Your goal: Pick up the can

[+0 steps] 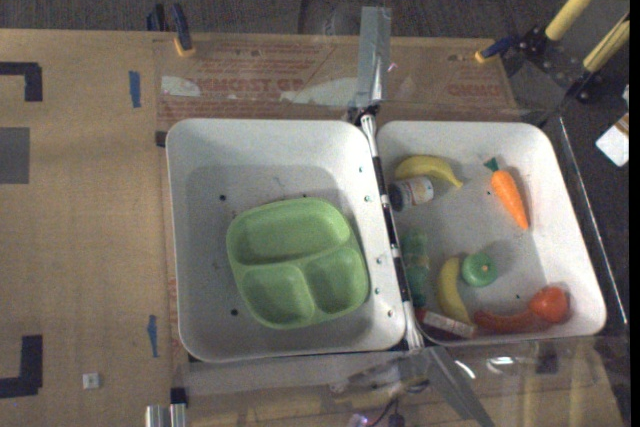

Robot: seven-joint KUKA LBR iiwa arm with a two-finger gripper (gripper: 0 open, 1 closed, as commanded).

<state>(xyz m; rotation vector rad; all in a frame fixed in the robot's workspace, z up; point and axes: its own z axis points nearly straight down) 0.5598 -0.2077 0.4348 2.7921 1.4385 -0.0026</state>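
White can [414, 192] in right bin [572, 220], touching banana [428, 168] | carrot [510, 198] apart | end effector: cannot tell

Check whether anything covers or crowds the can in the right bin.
Nothing lies on the can. A banana sits close behind it and the right bin's left wall is close beside it, so finger room looks tight.

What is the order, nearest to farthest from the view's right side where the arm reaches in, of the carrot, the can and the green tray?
1. carrot, upper right of the right bin.
2. can, same bin, by its left wall.
3. green tray, in the left bin.
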